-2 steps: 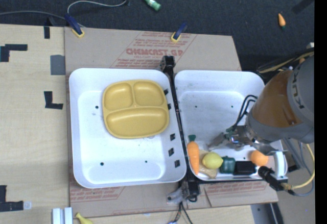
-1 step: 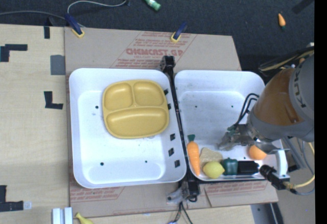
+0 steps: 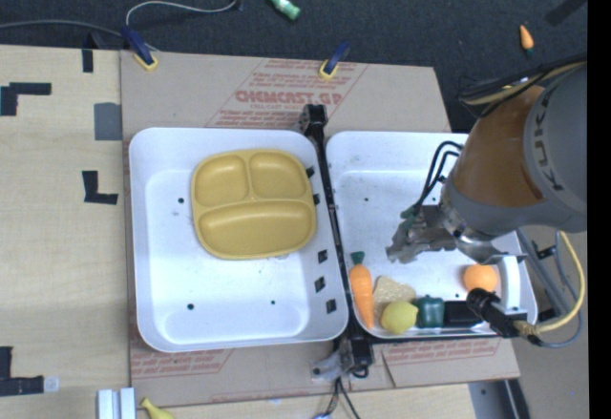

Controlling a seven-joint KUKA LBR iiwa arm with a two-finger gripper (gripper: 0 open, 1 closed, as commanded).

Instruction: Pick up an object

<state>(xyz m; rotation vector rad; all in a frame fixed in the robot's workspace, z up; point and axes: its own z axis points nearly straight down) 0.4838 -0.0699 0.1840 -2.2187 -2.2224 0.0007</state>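
One smooth three-compartment yellow tray (image 3: 254, 202)

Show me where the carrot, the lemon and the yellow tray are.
carrot (image 3: 361, 295), camera view, middle of its body.
lemon (image 3: 399, 316), camera view, its centre.
yellow tray (image 3: 254, 219), camera view, its large front compartment.

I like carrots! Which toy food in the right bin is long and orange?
The carrot, lying at the bin's left wall. The orange is round instead.

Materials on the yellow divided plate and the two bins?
Divided plate: likely molded plastic, matte mustard yellow, uniform color with soft rounded compartment ridges. Left bin and right bin: probably thin plastic, smooth white, faintly glossy, rounded corners; sheet metal can't be excluded.
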